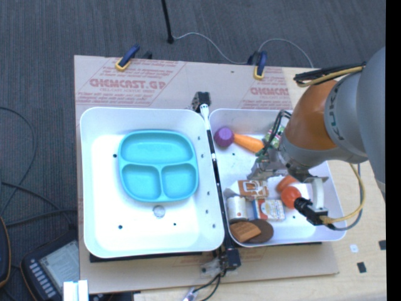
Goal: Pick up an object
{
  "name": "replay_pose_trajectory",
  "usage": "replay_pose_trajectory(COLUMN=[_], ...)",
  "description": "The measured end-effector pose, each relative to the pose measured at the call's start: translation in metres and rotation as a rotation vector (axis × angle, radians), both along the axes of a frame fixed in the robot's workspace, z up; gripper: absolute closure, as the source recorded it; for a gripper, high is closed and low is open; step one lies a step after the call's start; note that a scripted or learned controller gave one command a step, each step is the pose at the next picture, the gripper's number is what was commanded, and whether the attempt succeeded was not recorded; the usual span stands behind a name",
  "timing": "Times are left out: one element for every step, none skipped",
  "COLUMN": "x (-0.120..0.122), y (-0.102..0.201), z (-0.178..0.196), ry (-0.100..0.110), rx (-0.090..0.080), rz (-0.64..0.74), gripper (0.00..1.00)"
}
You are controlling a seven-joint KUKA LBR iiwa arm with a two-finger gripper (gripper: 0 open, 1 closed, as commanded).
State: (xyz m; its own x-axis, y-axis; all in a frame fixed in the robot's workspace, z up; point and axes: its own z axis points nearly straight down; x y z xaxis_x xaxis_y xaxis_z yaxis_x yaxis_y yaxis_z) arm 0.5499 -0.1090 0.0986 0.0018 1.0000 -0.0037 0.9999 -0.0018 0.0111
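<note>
Two shallow white bins side by side on the bench, left bin and right bin. Lying in the left bin, well toward its middle, a light blue divided plate with three compartments. Crowded into the right bin, a scatter of small things: purple ball-like piece near the upper left corner, orange carrot-shaped piece just beside it, orange-red rounded piece toward the right, small printed cards or packets in the middle, silver cylinder at the lower left, brown oval piece on a dark disc at the lower edge.

Reaching in from the right, grey arm with orange band above the wrist, bent down and leftward over the right bin. Hand low over the middle of that bin, pointed down and to the left, just above the printed cards and between the carrot-shaped piece and the orange-red piece. Cannot tell how the hand is set, nor whether anything is caught in it. Nothing visibly lifted; all the small things apparently lying on the bin floor.

Clamped to the far edge of the bench, two blue-and-yellow clamps.
</note>
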Motion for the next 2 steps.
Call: replay_pose_trajectory(x=[-0.0001,0.0], y=[0.0001,0.0002], z=[-0.0001,0.0093], ry=[0.001,0.001], rx=[0.0,0.0], rz=[0.0,0.0], gripper=[0.0,1.0])
